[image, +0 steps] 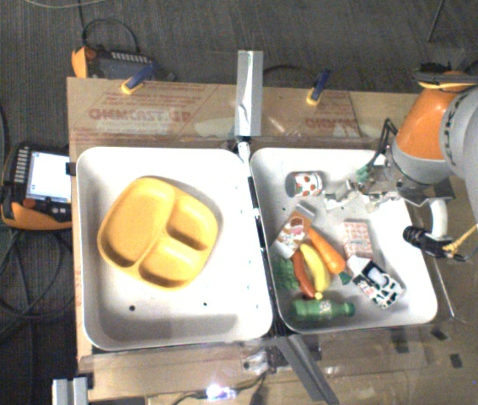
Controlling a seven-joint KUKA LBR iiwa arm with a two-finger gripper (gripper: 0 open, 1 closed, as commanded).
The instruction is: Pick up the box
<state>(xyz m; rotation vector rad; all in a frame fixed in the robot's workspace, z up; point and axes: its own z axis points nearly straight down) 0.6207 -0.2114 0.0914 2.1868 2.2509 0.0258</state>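
Though poised at one o'clock of the right bin (pixel 428 306), cannot tell the tool's (pixel 363 186) state, open or closed. Find the box (pixel 357 239) lying flat at six o'clock of it. Could snag a neighbour instead: hemmed by carrot (pixel 327 251) at nine o'clock, pack (pixel 378 283) at five. Might skid off so flat a target. Reads roughly "CHEMCAST" on the worktop's cardboard (pixel 133 115), eleven o'clock; box print too small to read.

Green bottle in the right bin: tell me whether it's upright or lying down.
Lying down. The green bottle rests on its side along the right bin's front edge, its length running left to right.
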